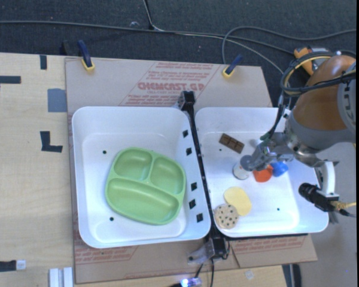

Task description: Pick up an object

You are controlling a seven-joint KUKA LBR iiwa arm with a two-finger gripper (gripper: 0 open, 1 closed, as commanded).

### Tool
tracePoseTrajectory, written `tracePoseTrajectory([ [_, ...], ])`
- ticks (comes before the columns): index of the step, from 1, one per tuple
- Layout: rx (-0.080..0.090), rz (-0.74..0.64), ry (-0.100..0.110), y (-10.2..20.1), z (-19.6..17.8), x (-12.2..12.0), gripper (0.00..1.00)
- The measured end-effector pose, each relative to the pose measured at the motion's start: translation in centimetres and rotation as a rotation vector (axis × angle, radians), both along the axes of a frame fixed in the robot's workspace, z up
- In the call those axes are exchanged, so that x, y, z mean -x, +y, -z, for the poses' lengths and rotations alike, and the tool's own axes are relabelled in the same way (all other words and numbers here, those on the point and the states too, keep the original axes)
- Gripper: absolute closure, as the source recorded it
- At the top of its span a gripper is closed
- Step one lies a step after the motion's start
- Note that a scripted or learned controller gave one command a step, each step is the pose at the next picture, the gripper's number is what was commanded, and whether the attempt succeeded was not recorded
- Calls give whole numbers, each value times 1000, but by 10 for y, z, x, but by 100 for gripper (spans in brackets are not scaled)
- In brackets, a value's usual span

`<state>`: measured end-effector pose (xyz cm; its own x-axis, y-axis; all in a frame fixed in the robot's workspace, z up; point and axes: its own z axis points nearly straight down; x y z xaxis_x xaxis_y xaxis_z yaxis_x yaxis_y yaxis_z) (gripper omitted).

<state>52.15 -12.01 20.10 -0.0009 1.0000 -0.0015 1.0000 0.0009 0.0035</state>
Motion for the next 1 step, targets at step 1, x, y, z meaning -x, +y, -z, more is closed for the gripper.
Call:
tracePoseTrajectory([
  [1, -1, 0, 3, 0, -15, -1, 100],
])
